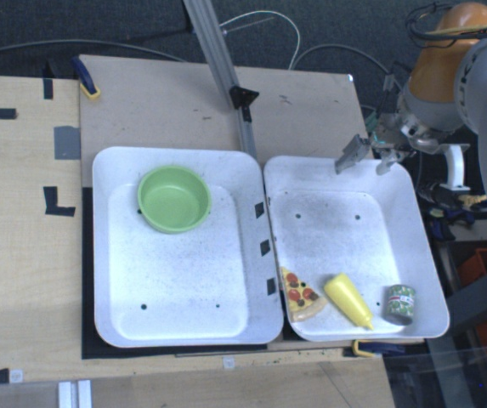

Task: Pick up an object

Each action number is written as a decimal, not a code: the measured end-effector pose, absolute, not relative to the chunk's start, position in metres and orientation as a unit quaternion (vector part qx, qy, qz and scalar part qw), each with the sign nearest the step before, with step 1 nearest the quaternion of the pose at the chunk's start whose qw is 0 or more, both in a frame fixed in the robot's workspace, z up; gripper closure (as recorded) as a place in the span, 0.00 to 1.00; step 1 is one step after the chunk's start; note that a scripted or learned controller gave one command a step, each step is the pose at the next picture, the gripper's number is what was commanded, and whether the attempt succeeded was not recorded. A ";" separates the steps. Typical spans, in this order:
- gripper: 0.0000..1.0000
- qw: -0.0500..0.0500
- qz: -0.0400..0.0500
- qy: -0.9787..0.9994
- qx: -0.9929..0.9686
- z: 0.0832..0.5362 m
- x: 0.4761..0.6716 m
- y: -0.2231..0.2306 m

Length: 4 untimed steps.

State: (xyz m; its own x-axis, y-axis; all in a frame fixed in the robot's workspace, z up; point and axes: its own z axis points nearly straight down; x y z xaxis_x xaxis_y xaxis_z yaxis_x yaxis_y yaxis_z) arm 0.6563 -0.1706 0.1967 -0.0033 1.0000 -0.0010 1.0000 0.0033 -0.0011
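Lying along the lower edge of the right bin (413,219), a pizza slice toy (299,294), yellow bottle (348,300) and small can (399,303) sit untouched; at upper right, the gripper (369,159) hovers, fingers apart, holding nothing.

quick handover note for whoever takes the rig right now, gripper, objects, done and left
Gripper: open, holding nothing, over the far edge of the right bin.
Right bin, near edge: pizza slice, yellow bottle, small green can.
Left bin: green bowl at its far end.
Done: nothing picked yet.
Left: come down on one object, grip it, lift it.
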 end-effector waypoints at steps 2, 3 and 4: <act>0.00 0.003 0.003 -0.708 -0.706 0.138 0.646 -0.172; 0.00 0.000 0.001 -0.708 -0.706 0.087 0.646 -0.172; 1.00 0.000 0.001 -0.709 -0.706 0.099 0.646 -0.171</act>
